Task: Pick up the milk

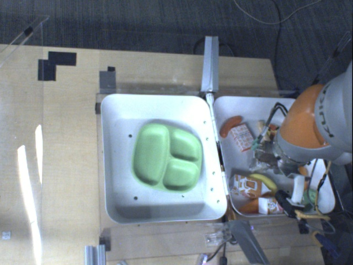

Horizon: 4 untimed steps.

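Note:
In the right bin (223,148) a small white and red carton (241,137), which looks like the milk, lies flat near the back left. A second carton, white with brown print (245,185), lies near the front left. My gripper (265,154) hangs low over the middle of this bin, just right of the red carton and above the banana (263,180). The grey wrist with its orange band (302,127) covers the bin's right half.
A red sausage (231,125) lies at the right bin's back left. An orange item (250,206) and a small white bottle (268,205) sit at its front. The left bin (116,148) holds a green compartment tray (166,157).

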Each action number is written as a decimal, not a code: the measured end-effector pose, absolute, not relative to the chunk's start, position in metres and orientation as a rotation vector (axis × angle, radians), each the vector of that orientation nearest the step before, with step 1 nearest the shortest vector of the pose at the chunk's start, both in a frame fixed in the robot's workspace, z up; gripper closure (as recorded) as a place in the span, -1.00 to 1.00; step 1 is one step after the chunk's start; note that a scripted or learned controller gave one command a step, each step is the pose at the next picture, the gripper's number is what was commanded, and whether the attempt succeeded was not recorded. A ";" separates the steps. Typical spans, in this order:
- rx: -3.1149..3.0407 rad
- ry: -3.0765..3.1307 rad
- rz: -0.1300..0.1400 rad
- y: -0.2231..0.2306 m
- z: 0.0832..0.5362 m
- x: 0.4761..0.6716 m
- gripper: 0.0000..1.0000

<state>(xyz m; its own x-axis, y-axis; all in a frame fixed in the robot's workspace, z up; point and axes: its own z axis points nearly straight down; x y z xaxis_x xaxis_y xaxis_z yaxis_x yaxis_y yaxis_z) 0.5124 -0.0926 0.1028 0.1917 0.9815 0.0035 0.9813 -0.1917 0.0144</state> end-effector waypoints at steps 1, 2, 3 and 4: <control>2.518 1.871 0.007 -0.127 0.295 0.537 1.00; 2.517 1.872 0.006 -0.127 0.294 0.537 -1.00; 2.498 1.899 0.004 -0.172 0.286 0.539 -1.00; 2.497 1.899 0.004 -0.172 0.286 0.539 -1.00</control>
